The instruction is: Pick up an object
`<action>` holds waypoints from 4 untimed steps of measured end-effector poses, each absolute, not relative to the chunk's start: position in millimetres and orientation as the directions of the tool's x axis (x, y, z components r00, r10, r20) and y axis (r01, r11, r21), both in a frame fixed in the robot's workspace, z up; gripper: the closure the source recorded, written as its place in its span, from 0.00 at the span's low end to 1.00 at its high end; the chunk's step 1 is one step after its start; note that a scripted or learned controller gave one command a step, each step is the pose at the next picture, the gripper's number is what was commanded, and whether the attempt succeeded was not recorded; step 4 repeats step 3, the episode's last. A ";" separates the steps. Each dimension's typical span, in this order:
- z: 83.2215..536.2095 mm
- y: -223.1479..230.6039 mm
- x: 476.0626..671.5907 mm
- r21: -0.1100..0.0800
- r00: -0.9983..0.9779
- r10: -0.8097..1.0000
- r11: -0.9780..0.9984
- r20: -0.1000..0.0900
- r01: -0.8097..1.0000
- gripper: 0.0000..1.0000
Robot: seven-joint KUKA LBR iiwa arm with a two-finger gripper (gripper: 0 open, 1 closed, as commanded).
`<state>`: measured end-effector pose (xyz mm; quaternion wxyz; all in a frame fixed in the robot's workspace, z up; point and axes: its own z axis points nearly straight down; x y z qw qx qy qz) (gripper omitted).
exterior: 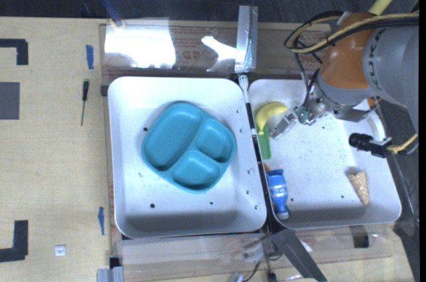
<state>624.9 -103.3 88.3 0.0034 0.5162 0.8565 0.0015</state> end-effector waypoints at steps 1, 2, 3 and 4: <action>87.9 -112.6 508.2 0.003 -0.477 0.879 0.477 -0.002 0.879 0.00; 87.5 -108.2 581.8 0.007 -0.364 0.931 0.364 -0.004 0.931 0.00; 86.9 -119.0 663.5 0.000 -0.381 0.925 0.381 0.000 0.925 0.00; 86.9 -119.0 663.5 0.000 -0.381 0.925 0.381 0.000 0.925 0.00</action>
